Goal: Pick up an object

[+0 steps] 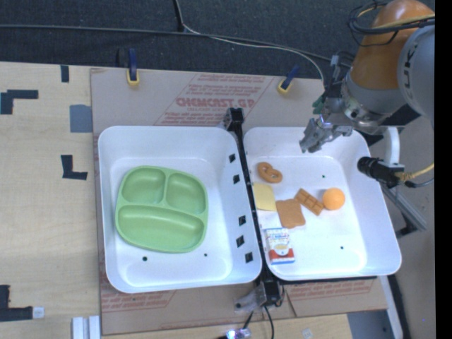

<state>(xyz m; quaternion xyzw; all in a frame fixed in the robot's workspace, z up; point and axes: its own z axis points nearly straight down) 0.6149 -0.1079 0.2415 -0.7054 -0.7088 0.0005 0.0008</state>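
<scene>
Landmark: the black divider (242, 189) runs top to bottom between the two bins; every place below is given from it.
Left bin (113, 260): a shallow white tray touching the divider's left side.
Left bin contents: one green plate (162, 208) with three compartments, two small at the top and one long at the bottom, lying flat well left of the divider.
Right bin (374, 253): a shallow white tray touching the divider's right side.
Right bin contents: five small food-like items, all lying on the floor of the bin.
Pretzel (268, 172): brown and twisted, just right of the divider, the highest of the items.
Cheese slice (264, 197): pale yellow, flat, just beside the divider and below the pretzel.
Toast (290, 213): a tan square touching the cheese slice's right edge, farther from the divider.
Waffle piece (308, 201): brown and gridded, overlapping the toast's upper right corner.
Orange (333, 199): a small round ball touching the waffle piece, the farthest item from the divider.
Carton (280, 246): small, white with red and blue print, near the divider's lower end, below the toast.
Gripper (311, 144): over the right bin's upper edge, well right of the divider, above and apart from every item.
Jaws: too blurred to tell whether apart or together; nothing is seen between them.
Arm (385, 48): grey with an orange band, far right of the divider.
</scene>
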